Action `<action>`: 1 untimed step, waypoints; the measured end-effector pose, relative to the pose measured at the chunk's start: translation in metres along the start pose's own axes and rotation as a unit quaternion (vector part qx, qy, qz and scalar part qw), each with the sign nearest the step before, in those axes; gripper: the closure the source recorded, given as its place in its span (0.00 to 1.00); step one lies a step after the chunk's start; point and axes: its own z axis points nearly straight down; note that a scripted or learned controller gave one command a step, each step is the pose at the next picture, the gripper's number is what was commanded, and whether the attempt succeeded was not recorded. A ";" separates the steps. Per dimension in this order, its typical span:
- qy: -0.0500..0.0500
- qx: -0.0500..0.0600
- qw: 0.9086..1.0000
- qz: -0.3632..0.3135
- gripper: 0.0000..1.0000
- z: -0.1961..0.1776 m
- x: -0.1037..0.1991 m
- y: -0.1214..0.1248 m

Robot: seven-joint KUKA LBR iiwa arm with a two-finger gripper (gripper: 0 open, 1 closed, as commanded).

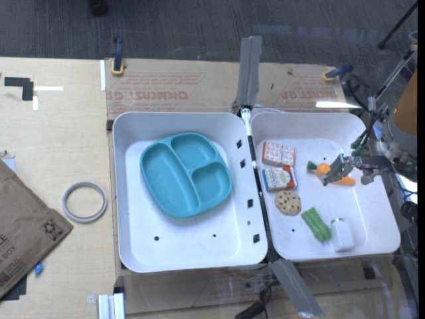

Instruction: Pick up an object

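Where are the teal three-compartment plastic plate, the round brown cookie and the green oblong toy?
Teal three-compartment plastic plate [186, 173]: camera view, central divider.
Round brown cookie [288, 202]: camera view, top face.
Green oblong toy [316, 223]: camera view, middle.

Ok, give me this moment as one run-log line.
claw over right bin | at orange toy | grasp unconfirmed | blue plate in left bin

Glossy teal plastic plate [186, 174], smooth white plastic bins [126, 198], matt brown cardboard [172, 85]
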 end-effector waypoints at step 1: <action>0.000 0.000 0.998 -0.062 0.00 0.035 -0.051 0.050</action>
